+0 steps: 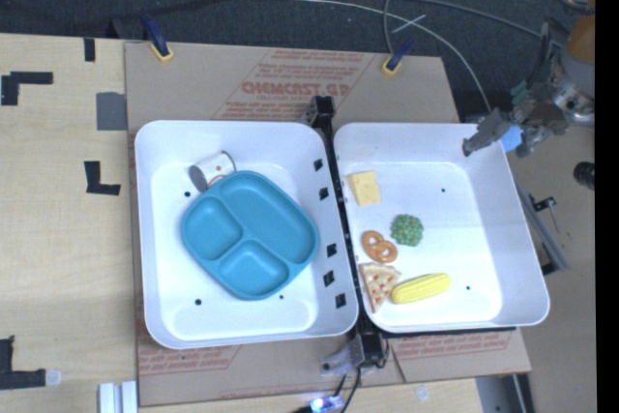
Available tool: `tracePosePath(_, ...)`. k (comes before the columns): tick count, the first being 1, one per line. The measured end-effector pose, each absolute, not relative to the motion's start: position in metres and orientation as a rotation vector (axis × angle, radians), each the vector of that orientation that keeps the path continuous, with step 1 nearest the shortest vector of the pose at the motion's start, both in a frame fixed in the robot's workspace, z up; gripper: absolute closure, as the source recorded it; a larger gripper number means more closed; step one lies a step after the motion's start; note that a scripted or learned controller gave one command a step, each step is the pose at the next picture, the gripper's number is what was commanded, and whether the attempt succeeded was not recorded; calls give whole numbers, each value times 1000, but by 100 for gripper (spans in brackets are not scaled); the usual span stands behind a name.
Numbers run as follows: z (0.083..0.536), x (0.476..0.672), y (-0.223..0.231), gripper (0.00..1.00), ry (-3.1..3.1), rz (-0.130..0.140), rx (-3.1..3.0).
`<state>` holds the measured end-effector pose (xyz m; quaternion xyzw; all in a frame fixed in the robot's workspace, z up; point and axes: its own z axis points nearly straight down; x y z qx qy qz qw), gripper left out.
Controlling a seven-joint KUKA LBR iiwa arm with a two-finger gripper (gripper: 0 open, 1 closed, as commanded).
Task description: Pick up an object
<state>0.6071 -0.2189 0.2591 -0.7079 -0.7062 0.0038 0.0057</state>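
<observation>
We see the corn cob lying near the right bin's front wall, long axis almost left-right, right end tilted slightly away, while the gripper hovers over the far-right rim, grip undeterminable.

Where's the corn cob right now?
The corn cob lies in the right bin, near its front edge, beside the pizza slice, below the broccoli.
</observation>
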Motion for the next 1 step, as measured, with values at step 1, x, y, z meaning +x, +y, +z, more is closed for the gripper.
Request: tracePosePath(1, 267, 609, -218, 0, -2223, 2, -2219)
